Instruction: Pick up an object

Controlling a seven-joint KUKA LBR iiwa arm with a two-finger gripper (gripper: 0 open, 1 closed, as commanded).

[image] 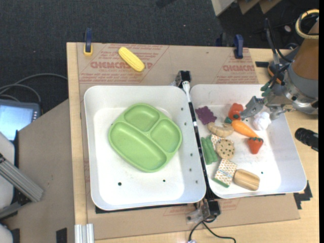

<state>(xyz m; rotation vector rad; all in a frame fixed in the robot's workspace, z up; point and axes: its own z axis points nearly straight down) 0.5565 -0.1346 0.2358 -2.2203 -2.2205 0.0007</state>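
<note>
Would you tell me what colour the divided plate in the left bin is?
Light green; the plate shows plainly in the camera view.

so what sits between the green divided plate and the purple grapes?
In the camera view, the bins' adjoining rims and bare bin floor lie between the green divided plate and the purple grapes.

Bright, even light is falling from overhead, washing the two white bins (101,151) nearly to glare. The green plate (145,144) is casting only a faint soft shadow. The dark floor (45,14) is staying dim, and the picture is looking slightly soft and grainy throughout.
</note>
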